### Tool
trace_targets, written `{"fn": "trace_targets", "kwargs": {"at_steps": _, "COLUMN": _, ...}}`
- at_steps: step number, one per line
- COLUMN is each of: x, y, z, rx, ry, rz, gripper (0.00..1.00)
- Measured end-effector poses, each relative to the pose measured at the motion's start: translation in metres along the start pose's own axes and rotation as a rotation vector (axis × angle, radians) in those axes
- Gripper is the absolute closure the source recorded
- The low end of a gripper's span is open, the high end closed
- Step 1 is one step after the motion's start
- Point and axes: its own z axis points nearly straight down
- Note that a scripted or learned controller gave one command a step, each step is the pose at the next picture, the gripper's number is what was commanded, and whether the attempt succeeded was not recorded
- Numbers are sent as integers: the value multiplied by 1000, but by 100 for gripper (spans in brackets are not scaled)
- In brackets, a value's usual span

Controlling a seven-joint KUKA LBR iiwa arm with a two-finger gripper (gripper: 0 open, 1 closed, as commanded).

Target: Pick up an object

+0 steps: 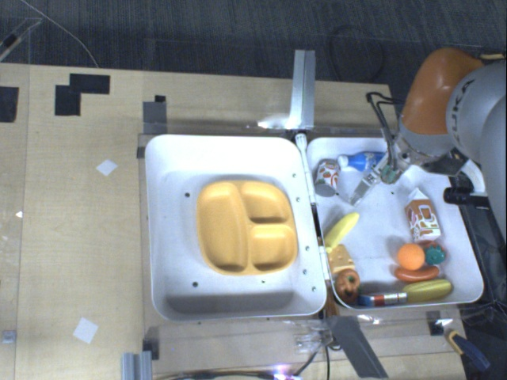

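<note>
Gripper (366, 187) of mine hangs low in the right bin (467, 236); I cannot tell its state. I should centre on the banana (341, 229), then descend squarely.

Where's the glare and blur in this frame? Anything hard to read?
Camera view: glare on the metal bracket behind the left bin and at the bench's front edge; soft shadow inside that bin around the yellow tray; the gripper over the right bin is small and blurred; overall soft focus.

A yellow tray (244, 226) lies in the left bin (170, 212); black marks (81, 90), perhaps tape, dot the tabletop (71, 236).
</note>
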Motion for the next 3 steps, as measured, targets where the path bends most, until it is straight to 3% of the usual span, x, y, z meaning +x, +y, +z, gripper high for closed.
{"fn": "trace_targets", "kwargs": {"at_steps": 1, "x": 0, "y": 0, "z": 0, "rx": 0, "ry": 0, "rz": 0, "gripper": 0}}
{"fn": "trace_targets", "kwargs": {"at_steps": 2, "x": 42, "y": -40, "z": 2, "rx": -54, "ry": -28, "rz": 90, "gripper": 0}}
{"fn": "trace_targets", "kwargs": {"at_steps": 3, "x": 51, "y": -77, "z": -22, "rx": -50, "ry": -27, "rz": -19, "gripper": 0}}
